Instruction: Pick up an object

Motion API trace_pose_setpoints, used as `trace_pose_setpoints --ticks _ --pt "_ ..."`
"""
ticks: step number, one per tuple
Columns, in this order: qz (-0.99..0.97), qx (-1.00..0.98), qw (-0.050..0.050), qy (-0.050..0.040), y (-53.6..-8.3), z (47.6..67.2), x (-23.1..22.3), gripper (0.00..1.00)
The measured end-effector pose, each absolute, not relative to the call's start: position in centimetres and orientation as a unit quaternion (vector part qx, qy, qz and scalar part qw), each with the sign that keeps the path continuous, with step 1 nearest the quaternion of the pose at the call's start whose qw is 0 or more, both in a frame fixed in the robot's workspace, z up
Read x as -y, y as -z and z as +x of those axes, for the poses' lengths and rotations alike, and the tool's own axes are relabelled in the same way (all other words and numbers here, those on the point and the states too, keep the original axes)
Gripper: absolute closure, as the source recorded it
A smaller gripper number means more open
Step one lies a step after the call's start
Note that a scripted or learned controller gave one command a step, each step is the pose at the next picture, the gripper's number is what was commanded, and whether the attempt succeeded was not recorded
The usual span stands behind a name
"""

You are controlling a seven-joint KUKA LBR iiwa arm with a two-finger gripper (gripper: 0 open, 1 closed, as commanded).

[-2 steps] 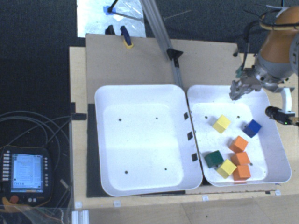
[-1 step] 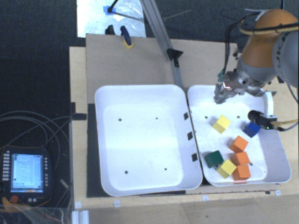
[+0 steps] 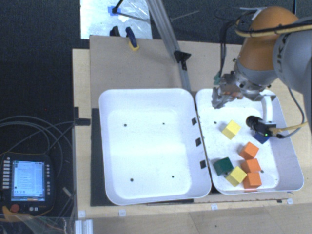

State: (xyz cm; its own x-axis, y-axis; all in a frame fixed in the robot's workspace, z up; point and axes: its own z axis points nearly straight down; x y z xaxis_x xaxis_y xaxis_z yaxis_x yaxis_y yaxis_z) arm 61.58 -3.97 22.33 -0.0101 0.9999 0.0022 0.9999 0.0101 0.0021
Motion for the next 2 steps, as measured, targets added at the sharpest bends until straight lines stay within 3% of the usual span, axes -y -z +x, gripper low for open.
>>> trace_pose_setpoints --ticks 1,2 --pt "-0.703 0.711 0.001 0.0009 -22.2 60.4 -1.7 1.0" --pt "-0.703 0.711 0.001 0.0008 -23.3 57.8 -6.0 1.0"
